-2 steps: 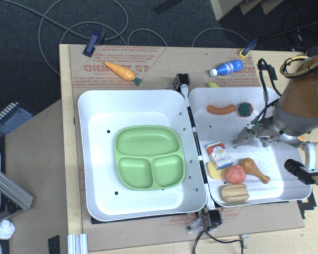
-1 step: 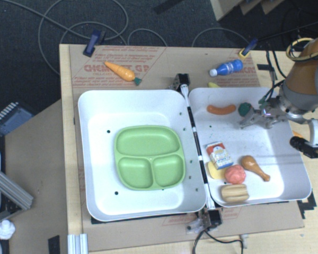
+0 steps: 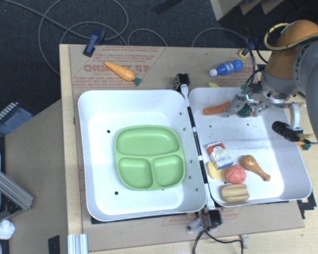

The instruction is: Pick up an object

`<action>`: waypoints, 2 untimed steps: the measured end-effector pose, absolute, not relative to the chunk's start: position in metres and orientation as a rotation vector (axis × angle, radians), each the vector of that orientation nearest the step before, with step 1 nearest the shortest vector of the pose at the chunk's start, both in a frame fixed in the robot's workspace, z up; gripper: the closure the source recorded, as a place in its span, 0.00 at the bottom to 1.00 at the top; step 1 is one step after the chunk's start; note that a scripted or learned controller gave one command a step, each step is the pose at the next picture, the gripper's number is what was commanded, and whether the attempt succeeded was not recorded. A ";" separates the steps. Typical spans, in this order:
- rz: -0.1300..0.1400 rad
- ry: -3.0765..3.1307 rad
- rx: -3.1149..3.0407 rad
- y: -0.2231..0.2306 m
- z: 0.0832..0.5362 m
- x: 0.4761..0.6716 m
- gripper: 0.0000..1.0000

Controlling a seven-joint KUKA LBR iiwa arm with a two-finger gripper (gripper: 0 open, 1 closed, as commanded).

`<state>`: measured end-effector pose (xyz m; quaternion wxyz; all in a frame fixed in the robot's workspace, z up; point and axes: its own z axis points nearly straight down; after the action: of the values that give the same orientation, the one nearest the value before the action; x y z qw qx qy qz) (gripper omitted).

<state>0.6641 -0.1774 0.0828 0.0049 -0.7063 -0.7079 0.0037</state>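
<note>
My gripper (image 3: 245, 107) hangs low over the far end of the right bin (image 3: 291, 165), under the grey wrist with its orange band. Just left of it lies an orange sausage-shaped piece (image 3: 216, 109), close to the gripper but apart from it as far as I can see. Nearer the front of the same bin are a small red and white carton (image 3: 220, 154), a yellow slice (image 3: 214, 170), a red ball (image 3: 235, 174), a brown drumstick (image 3: 255, 167) and a tan bun (image 3: 234, 193).
The left bin (image 3: 95, 142) holds a green divided plate (image 3: 149, 157). Behind the bins on the cardboard lie an orange carrot (image 3: 122, 71), a blue bottle (image 3: 227, 67) and a blue clip (image 3: 93, 43). Cables run across the dark floor beyond.
</note>
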 end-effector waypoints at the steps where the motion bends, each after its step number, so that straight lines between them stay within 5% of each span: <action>1: -0.001 -2.216 -2.214 -0.221 0.084 0.478 0.00; 2: -0.001 -2.224 -2.221 -0.193 0.184 0.505 0.00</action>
<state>0.5049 -0.1926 0.1839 -0.0008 -0.7067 -0.7075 -0.0005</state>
